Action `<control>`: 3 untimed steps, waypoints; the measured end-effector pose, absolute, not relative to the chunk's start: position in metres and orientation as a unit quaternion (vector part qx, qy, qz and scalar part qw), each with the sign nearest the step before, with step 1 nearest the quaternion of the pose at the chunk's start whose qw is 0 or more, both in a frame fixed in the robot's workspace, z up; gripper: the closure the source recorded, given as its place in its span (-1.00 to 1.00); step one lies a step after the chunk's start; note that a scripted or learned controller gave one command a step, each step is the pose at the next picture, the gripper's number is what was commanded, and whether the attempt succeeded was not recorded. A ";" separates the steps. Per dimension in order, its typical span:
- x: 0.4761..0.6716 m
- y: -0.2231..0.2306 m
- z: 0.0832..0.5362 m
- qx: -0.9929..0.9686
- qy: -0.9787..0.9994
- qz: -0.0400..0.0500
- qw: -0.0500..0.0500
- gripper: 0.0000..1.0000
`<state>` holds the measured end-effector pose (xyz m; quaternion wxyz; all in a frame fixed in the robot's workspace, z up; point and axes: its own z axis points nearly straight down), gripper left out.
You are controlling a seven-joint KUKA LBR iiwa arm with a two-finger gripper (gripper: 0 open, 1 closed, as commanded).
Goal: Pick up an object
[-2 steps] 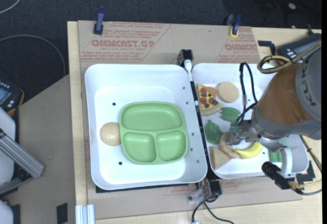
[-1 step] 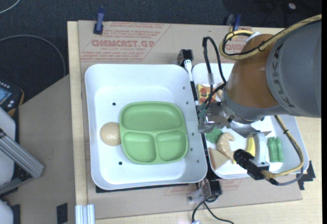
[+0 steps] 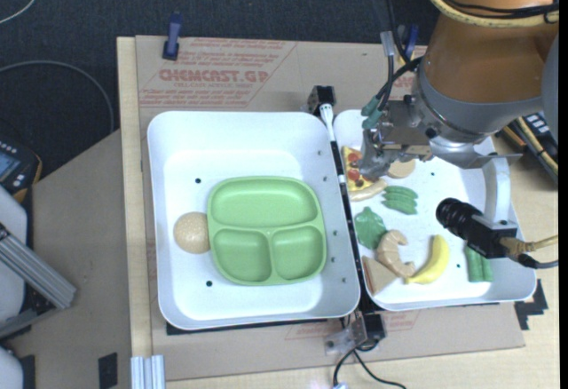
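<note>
We see the hand (image 3: 380, 156) low over the right bin (image 3: 508, 289), hard by the rim it shares with the left bin (image 3: 169, 201); we cannot tell how far open it is. The pizza slice (image 3: 362, 187) lies just beneath. Green pods (image 3: 401, 198), banana (image 3: 431, 261) and croissant (image 3: 394, 252) crowd nearby. In the left bin, the green tray (image 3: 266, 229) sits mid-floor, the bun (image 3: 191, 233) touching its left edge.

One fixed camera sits high above the table (image 3: 226, 67), looking down at a slant. It's far enough back to take in both white bins, the left bin (image 3: 169, 201) and the right bin (image 3: 506, 285), with the arm (image 3: 493, 32) entering from the right.
</note>
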<state>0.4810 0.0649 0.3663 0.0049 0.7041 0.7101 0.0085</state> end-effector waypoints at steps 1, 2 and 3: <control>0.480 0.062 0.368 0.706 0.708 0.001 0.002 1.00; 0.485 0.043 0.379 0.708 0.707 0.001 0.002 1.00; 0.478 0.048 0.276 0.708 0.707 -0.004 -0.004 1.00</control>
